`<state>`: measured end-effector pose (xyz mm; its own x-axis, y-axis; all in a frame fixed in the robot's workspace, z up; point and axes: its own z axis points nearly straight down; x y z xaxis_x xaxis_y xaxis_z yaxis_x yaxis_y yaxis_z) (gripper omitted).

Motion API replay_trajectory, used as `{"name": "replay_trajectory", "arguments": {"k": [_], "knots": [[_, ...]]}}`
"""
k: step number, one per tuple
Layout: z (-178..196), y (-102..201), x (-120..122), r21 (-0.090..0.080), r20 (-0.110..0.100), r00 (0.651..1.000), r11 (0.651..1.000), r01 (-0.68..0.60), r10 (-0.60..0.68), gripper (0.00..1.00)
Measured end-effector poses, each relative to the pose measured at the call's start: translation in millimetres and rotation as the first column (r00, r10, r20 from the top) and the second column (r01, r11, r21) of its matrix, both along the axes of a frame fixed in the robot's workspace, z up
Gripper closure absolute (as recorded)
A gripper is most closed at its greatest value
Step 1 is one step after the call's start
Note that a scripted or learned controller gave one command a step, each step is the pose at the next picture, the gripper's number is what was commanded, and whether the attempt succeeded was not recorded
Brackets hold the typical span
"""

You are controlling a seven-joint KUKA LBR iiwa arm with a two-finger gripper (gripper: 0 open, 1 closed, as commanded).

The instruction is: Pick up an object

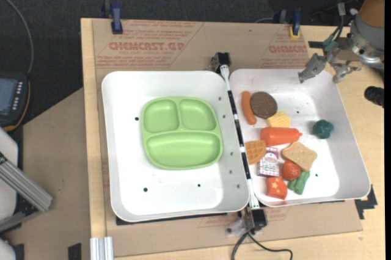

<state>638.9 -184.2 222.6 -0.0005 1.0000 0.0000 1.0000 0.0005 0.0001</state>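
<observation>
My gripper (325, 69) hangs above the far right corner of the right bin (342, 130), its two fingers spread open and nothing between them. Below it lies a pile of toy food: a brown round patty (263, 104), an orange sausage (247, 107), a carrot (280, 135), a toast slice (299, 156), a waffle (254, 150), a small carton (269, 164), a red pepper (277, 187) and a green broccoli piece (322, 128) lying apart on the right.
The left bin (119, 149) holds a green divided plate (181, 132). A black divider rail (235, 130) runs between the bins. Blue clamps (114, 16) hold the board at its far edge.
</observation>
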Motion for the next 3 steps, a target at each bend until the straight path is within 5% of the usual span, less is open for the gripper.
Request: {"name": "replay_trajectory", "arguments": {"k": [1, 2, 3], "knots": [[-86.5, 55.0, -52.2, 0.005, -0.012, 1.000, 1.000, -0.003, 0.003, 0.00], [-126.9, 85.0, -101.2, -0.017, 0.030, 1.000, 1.000, 0.004, -0.003, 0.00], [-111.6, 83.8, -95.5, -0.019, 0.046, 0.999, 1.000, 0.004, -0.003, 1.00]]}}
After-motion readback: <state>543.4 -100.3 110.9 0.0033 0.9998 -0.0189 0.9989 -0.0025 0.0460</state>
